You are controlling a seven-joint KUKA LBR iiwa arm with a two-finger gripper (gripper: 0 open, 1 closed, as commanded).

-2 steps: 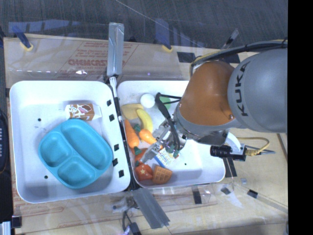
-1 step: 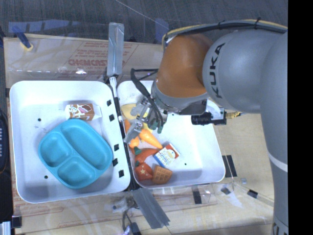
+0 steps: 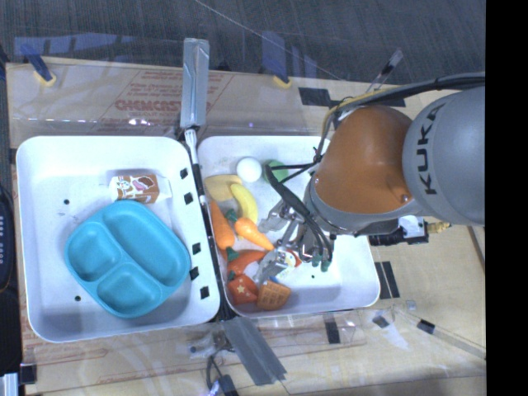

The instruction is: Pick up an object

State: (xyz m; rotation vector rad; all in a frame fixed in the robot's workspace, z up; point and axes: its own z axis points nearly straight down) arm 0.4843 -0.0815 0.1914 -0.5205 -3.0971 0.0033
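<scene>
gripper (image 3: 280, 254) hangs low in the right bin (image 3: 351, 283) over the pile of toy food (image 3: 243, 246); whether it grips anything cannot be told. blue tray (image 3: 125, 256) lies in the left bin (image 3: 37, 221).

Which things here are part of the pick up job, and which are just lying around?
Part of the job:
- gripper, down in the right bin
- toy food piled there: banana, carrot, white ball, red tomato

Just lying about:
- blue divided plate in the left bin
- small brown carton beside it
</scene>
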